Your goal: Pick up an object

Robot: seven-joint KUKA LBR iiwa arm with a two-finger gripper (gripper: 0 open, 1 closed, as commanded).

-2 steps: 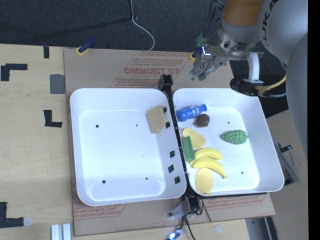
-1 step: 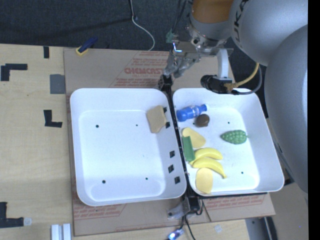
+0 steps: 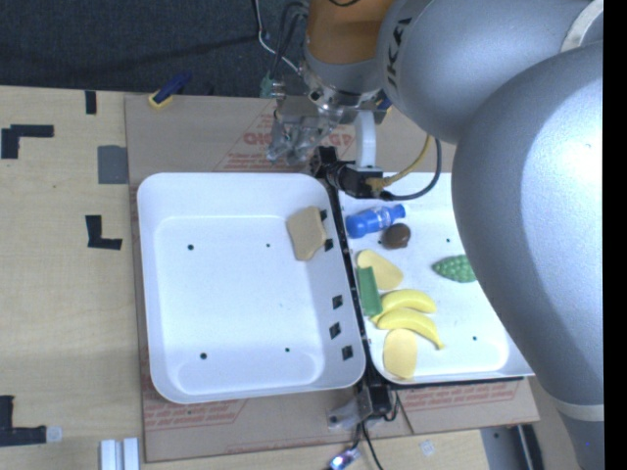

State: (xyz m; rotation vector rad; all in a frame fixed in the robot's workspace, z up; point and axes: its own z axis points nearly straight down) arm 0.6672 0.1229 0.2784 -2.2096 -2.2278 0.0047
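camera view looks down on two white bins, and the divider (image 3: 343, 262) where their walls meet is the landmark for all places. the left bin (image 3: 196, 292) lies left of the divider; a tan block (image 3: 308, 233) rests in it, tilted, just beside the divider near its far end. the right bin (image 3: 460, 341) lies right of the divider. in it, a blue bottle (image 3: 373, 219) lies near the divider's far end, with a small brown object (image 3: 396, 235) just beside it. a green stick (image 3: 367, 291) lies along the divider, touching a pale yellow slice (image 3: 384, 269). a banana (image 3: 411, 316) and a yellow oval piece (image 3: 400, 352) lie toward the divider's near end. a green bumpy piece (image 3: 455, 268) lies well apart from the divider. the gripper (image 3: 294, 145) hangs beyond the divider's far end, over cardboard (image 3: 196, 135). nothing is seen between its fingers, but how far they are open cannot be told.
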